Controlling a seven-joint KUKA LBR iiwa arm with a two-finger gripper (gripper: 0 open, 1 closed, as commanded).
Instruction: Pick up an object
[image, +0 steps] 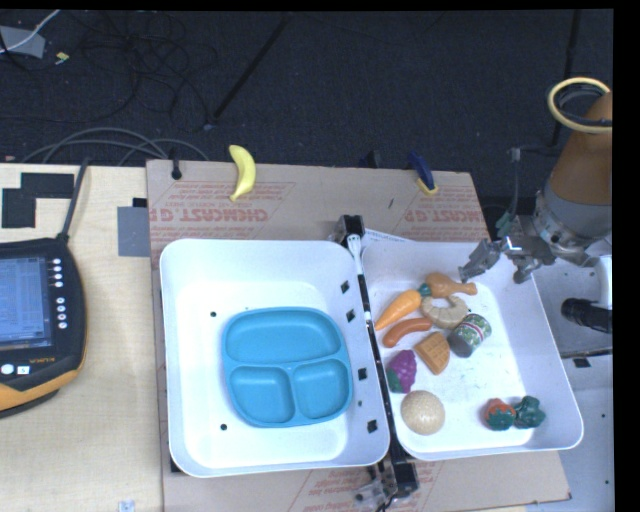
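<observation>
Two white bins on bench; gripper over right bin's far edge, fingers spread, empty, above toy carrot.

Red upside-down lettering on the cardboard sheet under the bins, reading roughly "CHEMCRST, G.A", repeated near its right top edge, more red print at its bottom edge too small to read, pendant screen text illegible
</observation>
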